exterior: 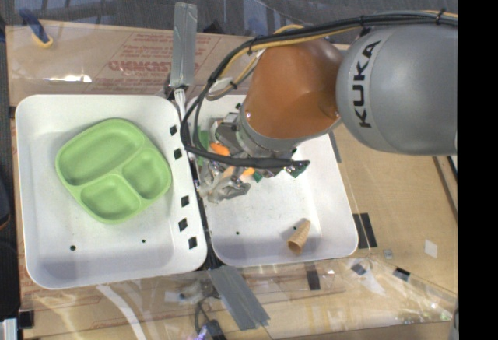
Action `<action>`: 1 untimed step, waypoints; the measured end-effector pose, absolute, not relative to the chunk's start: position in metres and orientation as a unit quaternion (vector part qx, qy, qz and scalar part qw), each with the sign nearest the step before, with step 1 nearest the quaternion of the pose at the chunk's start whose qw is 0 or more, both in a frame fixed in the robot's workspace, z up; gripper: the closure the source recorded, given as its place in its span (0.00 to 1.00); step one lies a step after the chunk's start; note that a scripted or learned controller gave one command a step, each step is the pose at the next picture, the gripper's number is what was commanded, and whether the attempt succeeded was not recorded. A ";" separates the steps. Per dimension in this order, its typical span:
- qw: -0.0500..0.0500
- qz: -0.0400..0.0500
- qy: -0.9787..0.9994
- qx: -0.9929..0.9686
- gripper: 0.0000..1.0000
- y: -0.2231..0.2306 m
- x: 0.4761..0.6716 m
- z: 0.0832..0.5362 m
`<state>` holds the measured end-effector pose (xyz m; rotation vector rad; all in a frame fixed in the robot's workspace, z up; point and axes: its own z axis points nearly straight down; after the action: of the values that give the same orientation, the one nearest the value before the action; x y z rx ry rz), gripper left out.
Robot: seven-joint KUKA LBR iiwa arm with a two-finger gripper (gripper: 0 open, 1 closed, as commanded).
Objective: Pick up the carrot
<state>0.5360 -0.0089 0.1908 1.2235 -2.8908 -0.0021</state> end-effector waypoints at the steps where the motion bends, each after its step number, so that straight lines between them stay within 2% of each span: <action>1: -0.004 0.001 -0.928 0.372 1.00 0.047 0.530 0.258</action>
<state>0.5305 0.0468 0.2580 1.1729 -2.9224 0.0025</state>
